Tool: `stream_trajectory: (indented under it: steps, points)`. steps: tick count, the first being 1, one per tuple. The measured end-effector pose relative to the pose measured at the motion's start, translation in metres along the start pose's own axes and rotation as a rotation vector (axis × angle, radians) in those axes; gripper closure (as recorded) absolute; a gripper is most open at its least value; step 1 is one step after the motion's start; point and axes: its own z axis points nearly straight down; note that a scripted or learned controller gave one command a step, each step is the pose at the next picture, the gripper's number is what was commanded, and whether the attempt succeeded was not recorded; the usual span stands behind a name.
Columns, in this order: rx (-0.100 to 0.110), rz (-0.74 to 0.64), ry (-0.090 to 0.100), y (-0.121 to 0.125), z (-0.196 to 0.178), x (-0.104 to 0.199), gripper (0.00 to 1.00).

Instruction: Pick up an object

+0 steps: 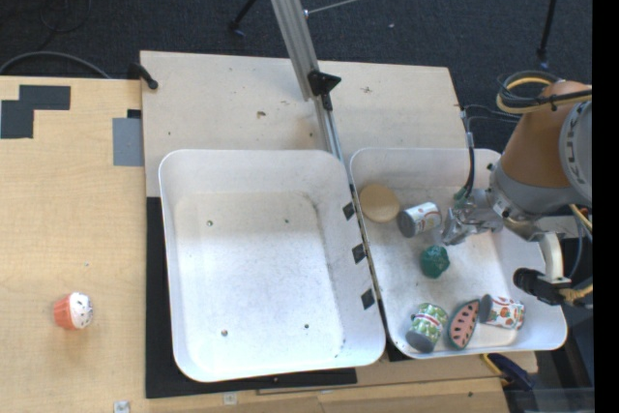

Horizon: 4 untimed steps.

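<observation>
While the arm reaches in, its pincer (456, 225) hangs low inside the right bin (435, 160).
Grip state: impossible to tell; green ball (434, 260) just below it, grey cup (418, 218) beside.

Grey arm (580, 160) with broad orange band, black cables, small metallic gripper (462, 225)

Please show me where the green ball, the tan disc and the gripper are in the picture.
green ball (434, 261): camera view, middle of the ball.
tan disc (378, 203): camera view, centre of its top face.
gripper (455, 229): camera view, midway between its fingertips.
</observation>
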Motion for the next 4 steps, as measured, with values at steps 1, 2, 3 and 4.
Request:
stream_trajectory:
  steps: [1,2,3,4]
  points:
    - [-0.005,0.001,-0.002,-0.007,-0.045,0.0,1.0]
    - [-0.007,0.001,-0.003,-0.004,-0.091,-0.009,1.0]
    - [-0.007,-0.005,-0.002,0.0,-0.135,-0.013,1.0]
    - [-0.008,-0.006,-0.003,0.0,-0.188,-0.014,1.0]
